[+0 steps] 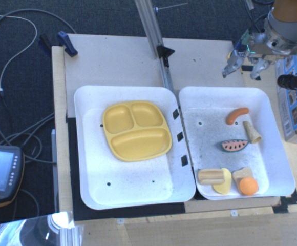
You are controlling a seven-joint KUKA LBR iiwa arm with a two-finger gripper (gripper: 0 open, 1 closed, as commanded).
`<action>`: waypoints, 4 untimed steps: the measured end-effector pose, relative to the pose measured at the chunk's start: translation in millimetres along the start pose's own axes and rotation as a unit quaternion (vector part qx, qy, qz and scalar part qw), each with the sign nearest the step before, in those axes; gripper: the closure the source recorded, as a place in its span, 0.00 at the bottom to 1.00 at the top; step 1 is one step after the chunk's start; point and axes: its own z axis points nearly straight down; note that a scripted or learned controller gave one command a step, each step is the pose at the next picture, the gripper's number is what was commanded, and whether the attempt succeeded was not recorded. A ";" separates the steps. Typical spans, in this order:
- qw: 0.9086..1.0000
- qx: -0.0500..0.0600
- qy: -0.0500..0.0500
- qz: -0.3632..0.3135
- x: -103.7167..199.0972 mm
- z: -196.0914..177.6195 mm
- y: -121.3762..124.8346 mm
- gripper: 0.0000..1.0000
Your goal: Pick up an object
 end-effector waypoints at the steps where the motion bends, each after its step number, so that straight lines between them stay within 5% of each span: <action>1: 1.000 0.000 0.000 0.000 -0.1 0.0 0.0 0.00; 4: 1.000 0.003 0.000 0.000 13.3 181.3 2.5 0.00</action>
